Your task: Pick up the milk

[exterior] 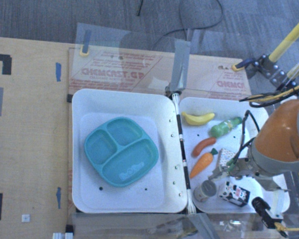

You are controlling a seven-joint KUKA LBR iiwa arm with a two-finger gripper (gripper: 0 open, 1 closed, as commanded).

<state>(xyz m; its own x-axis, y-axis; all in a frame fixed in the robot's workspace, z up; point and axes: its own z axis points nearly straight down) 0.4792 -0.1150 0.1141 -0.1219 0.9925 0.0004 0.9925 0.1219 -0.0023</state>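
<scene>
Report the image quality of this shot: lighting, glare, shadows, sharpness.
Camera view: even, soft overhead light; the white bins read bright but not blown out. The teal plate throws only a faint shadow. The clear sheet behind the bins shows mild sheen. Small items under the arm, near the carrot, look soft and hard to read.

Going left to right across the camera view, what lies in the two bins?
Teal divided plate → banana, with the carrot below it → green bottle → milk carton → robot arm.
</scene>
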